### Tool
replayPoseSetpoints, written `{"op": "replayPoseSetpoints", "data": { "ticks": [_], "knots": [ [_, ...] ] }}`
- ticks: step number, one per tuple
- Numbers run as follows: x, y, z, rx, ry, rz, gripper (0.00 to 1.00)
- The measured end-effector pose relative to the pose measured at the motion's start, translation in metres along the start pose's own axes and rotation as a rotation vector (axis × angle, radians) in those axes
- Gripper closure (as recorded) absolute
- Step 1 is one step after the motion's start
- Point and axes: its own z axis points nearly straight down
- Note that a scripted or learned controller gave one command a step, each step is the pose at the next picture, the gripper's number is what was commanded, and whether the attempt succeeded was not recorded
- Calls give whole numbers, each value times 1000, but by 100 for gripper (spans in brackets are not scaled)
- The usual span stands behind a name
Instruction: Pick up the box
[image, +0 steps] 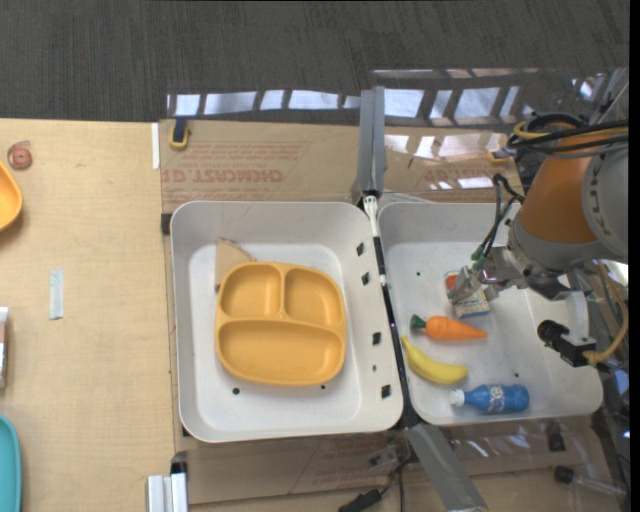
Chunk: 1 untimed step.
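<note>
2 white bins side by side on a sheet of brown cardboard (260, 165).

In the left bin (195, 390): a yellow plate (282, 323) with 3 parts, lying flat near the middle. A brown scrap (228, 256) poking out from under the plate's top left corner.

In the right bin (550, 375): 4 things.
- A small box (470, 299), grey with a bit of red, in the upper middle of the bin, tilted a little.
- An orange carrot (455, 329) with a green end, lying on its side just below the box.
- A yellow banana (433, 364) below the carrot, close to the bin's left wall.
- A blue bottle (495, 399) with a white cap, lying on its side near the bin's front edge, just right of the banana.

Reaching in from the right: the grey arm (560, 205) with its orange band, over the top right part of the right bin. Black and yellow cables looped around it. The gripper (479, 273) down low, right at the top of the box. Too small and dark to tell if the gripper is wide, narrow or holding the box. Box sitting low, near the bin floor, close beside the carrot.

On the wooden tabletop (100, 380) to the left: part of an orange bowl (6, 200) at the edge, a small strip of tape (56, 295), and a blue-green thing (8, 465) in the bottom corner.
</note>
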Motion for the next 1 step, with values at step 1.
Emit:
{"op": "replayPoseSetpoints", "data": {
  "ticks": [1],
  "knots": [
    [51,11,-92,-2,-1,-23,100]
  ]
}}
